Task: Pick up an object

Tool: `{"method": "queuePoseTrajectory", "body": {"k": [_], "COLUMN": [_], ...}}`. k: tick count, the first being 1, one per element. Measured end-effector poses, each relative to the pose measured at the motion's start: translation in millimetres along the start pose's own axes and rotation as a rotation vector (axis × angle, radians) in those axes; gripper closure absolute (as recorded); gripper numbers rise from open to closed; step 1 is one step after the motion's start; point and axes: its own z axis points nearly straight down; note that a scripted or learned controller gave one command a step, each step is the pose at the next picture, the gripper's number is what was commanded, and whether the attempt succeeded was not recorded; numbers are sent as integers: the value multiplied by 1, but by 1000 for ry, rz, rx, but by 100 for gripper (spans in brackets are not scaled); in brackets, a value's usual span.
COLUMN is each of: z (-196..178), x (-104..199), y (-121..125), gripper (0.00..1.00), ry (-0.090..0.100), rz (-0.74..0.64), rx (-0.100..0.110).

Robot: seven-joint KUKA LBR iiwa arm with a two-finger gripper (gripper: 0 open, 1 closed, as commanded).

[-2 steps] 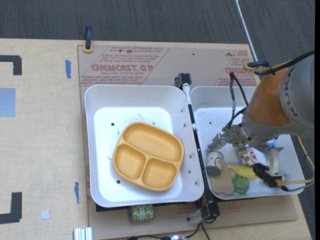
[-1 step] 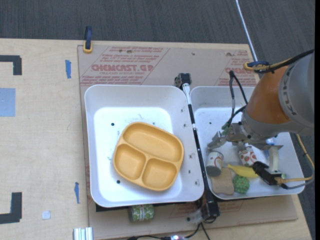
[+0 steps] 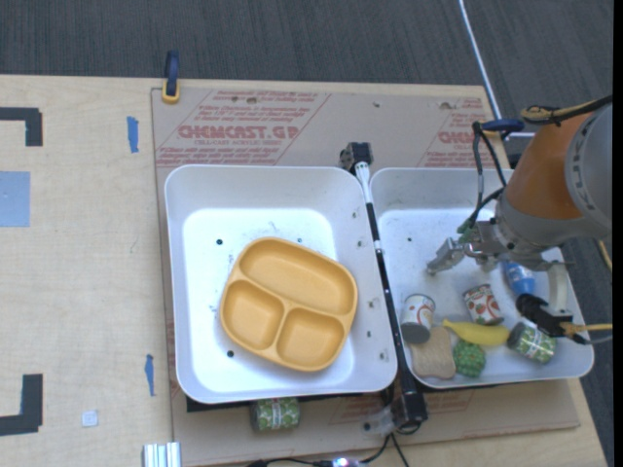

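My gripper (image 3: pixel 450 256) hangs over the middle of the right bin (image 3: pixel 419 212), above bare white floor, with nothing seen in it. Just below it in the bin's near half lie a small white can (image 3: pixel 419 313), a red-and-white can (image 3: pixel 482 304), a yellow banana (image 3: pixel 477 333), a green knobbly piece (image 3: pixel 469 359) and a tan flat slice (image 3: pixel 434 359). A green can (image 3: pixel 533 342) and a blue object (image 3: pixel 519 279) sit toward the right wall, partly under the arm.
The left bin (image 3: pixel 195 261) holds a yellow divided plate (image 3: pixel 288 303). Another green can (image 3: pixel 276 414) lies on the bench in front of the left bin. The grey and orange arm (image 3: pixel 555 188) crosses the right bin's far right corner.
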Motion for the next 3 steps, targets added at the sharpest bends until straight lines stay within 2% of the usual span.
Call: {"method": "queuePoseTrajectory", "body": {"k": [1,2,3], "z": [-1,0,0], "x": [24,38,41], "y": [-67,-52,-50], "gripper": [0,0,0], "ry": [2,-2,-2], "rz": [-1,0,1], "rx": [-1,-1,-1]}}
